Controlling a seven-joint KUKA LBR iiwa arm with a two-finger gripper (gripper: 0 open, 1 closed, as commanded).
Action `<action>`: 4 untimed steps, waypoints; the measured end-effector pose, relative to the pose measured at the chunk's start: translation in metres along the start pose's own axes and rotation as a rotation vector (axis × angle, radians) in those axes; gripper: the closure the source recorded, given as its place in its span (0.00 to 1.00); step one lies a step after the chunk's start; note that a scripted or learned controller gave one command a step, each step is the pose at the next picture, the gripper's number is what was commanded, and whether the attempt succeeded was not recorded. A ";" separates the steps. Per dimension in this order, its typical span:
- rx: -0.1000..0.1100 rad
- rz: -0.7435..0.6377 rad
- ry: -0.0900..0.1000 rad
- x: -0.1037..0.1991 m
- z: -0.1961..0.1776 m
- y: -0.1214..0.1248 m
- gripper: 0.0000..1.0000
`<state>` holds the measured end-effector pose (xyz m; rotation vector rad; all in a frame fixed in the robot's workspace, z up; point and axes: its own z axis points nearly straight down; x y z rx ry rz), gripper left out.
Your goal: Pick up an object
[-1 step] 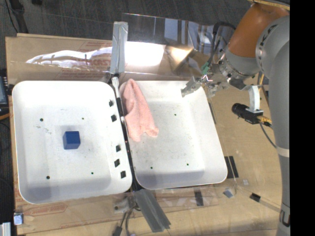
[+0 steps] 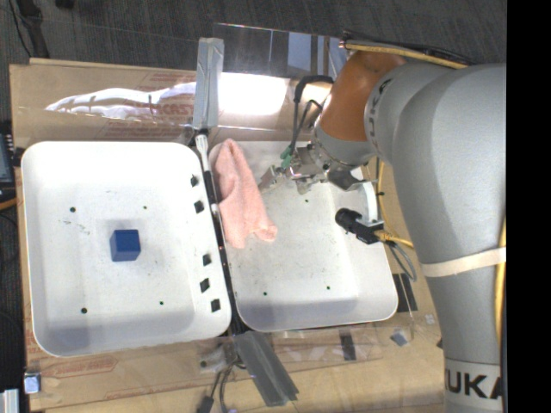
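White letters "UKA" — partly cut off, on the grey arm's base [image 2: 472, 385] — nothing else legible

A crumpled pink cloth [image 2: 240, 194] lies along the right bin's left wall; a blue cube [image 2: 126, 244] sits in the left bin.

My gripper [image 2: 291, 172]: low over the right bin [image 2: 344, 299], near its back wall.
Pink cloth [image 2: 239, 198]: crumpled along that bin's left wall, just beside me.
Blue cube [image 2: 126, 244]: in the left bin [image 2: 52, 188], well apart.
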<state>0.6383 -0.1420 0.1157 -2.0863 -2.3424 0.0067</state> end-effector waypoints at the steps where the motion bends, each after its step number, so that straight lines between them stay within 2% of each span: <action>1: -0.004 -0.069 0.000 0.008 -0.056 -0.040 0.00; 2: -0.001 -0.088 0.000 0.034 0.024 -0.046 0.00; 3: 0.001 -0.093 -0.001 0.034 0.014 -0.046 1.00; 4: -0.005 0.024 -0.001 -0.008 -0.089 -0.056 1.00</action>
